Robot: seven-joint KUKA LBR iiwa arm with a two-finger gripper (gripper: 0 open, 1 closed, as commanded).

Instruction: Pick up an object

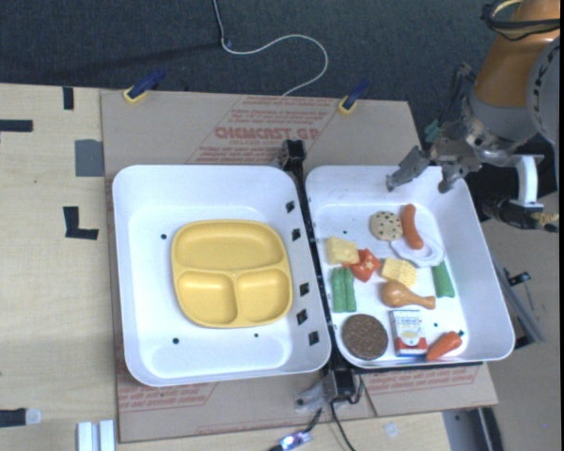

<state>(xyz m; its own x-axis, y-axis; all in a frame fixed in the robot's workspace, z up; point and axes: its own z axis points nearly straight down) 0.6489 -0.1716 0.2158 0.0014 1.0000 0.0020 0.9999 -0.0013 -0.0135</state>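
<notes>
Camera view: open gripper [423, 178] above sausage [412, 226], cookie [386, 225] beside.

My claw [423, 178] hangs over the far edge of the right bin [484, 242]. In that bin, a cookie [385, 225] lies just left of a sausage [412, 226]; nearer sit a drumstick [406, 296], a round patty [365, 335] and a carton [409, 332]. The left bin [141, 214] holds a divided tray [231, 272].

Red lettering on cardboard sheet [254, 132], unreadable.
</notes>
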